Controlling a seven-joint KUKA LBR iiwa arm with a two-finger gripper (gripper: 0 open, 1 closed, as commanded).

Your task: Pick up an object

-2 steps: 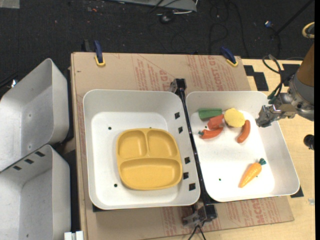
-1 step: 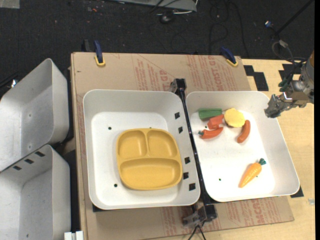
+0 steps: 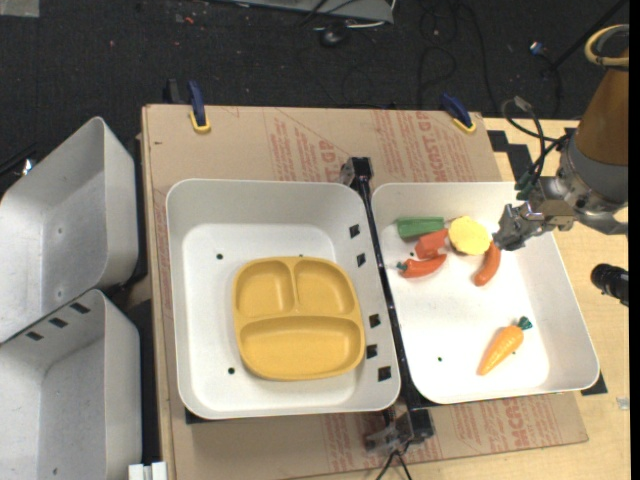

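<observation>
Nearest, a toy carrot [image 3: 501, 346] lies alone on the right bin's [image 3: 560, 368] floor, well apart from the rest: probably light hard plastic, slick; I would grip across its thick middle. Further back, a red sausage [image 3: 487, 264] touches a yellow round piece [image 3: 469, 235], with a red pepper [image 3: 426, 255] and green piece [image 3: 420, 227] crowded beside. My gripper [image 3: 516, 228] hovers by the sausage; how wide it stands I cannot tell. Left bin: yellow tray [image 3: 298, 318].
</observation>
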